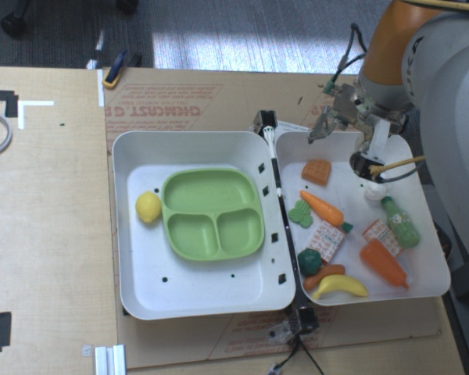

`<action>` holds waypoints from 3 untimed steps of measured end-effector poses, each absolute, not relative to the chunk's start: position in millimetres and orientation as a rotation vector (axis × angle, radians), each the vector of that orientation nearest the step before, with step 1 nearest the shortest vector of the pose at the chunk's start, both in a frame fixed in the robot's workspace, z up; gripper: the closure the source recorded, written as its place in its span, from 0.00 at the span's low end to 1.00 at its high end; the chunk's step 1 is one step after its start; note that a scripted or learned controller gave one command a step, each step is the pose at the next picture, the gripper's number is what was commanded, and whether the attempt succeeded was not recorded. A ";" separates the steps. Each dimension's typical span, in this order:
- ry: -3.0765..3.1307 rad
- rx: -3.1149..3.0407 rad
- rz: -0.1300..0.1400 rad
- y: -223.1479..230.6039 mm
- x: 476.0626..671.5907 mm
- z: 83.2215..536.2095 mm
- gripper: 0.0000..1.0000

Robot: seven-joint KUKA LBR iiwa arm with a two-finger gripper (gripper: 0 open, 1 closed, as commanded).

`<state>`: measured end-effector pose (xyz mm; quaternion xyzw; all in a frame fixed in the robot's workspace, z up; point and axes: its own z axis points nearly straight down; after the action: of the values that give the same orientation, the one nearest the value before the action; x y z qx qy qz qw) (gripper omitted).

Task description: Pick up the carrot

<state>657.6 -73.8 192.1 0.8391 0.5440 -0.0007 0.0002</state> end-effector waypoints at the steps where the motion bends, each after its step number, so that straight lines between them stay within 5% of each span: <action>1: 1.674 2.660 -0.003 -97.9 613.6 130.3 0.00; 2: 1.544 2.737 -0.001 -98.5 540.0 92.1 0.00; 3: 1.996 2.426 0.001 -127.8 523.1 92.4 0.00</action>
<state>523.1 -127.8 92.4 0.7723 0.6353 0.0003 -0.0001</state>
